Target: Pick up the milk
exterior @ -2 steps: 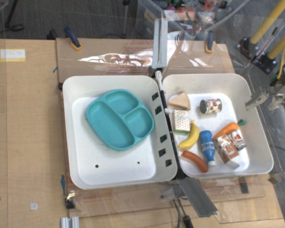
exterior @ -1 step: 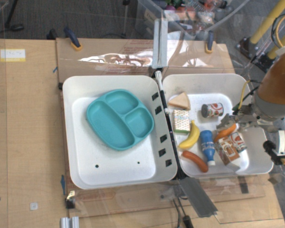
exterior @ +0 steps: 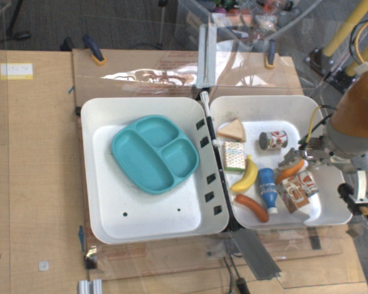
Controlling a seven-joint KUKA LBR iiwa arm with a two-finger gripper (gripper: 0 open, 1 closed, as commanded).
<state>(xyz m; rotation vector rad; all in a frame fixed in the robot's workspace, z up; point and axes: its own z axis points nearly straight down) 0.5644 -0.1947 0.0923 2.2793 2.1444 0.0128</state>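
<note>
- Milk carton (exterior: pixel 297 192): small, red-brown and white, lying tilted in the right bin (exterior: pixel 276 106), just right of the blue bottle (exterior: pixel 267 190).
- Arm (exterior: pixel 356 115) reaches in from the right; the gripper (exterior: pixel 292 162) sits low, just above the carton, beside an orange carrot (exterior: pixel 292 169).
- Jaw spread: cannot tell.

Red-and-white milk carton (exterior: pixel 297 191) lying flat in right bin's near right corner.
</note>
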